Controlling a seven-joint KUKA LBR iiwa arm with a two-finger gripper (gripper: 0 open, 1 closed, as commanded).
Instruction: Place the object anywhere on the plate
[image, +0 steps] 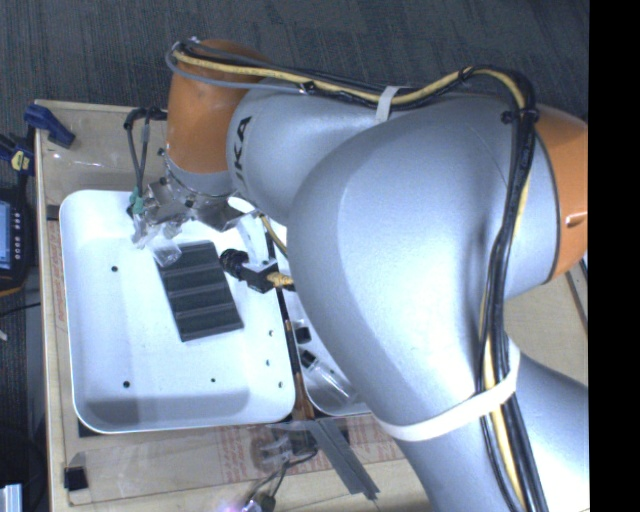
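Observation:
A dark grey ribbed rectangular slab (201, 291) lies flat in the left white bin (120, 390), a little above its middle and slightly tilted. My gripper (153, 224) hangs over the bin's upper part, just above the slab's top left corner and close to it. Nothing shows as held in the gripper. The bulky grey arm (400, 250) with its orange band (203, 115) crosses from the right and hides nearly all of the right bin (330, 392), of which a small part of the lower left corner shows.
A blue clamp (48, 122) sits at the bench's top left corner. A black device (10, 235) is at the left edge. Cables and a grey bracket (300, 450) lie below the bins.

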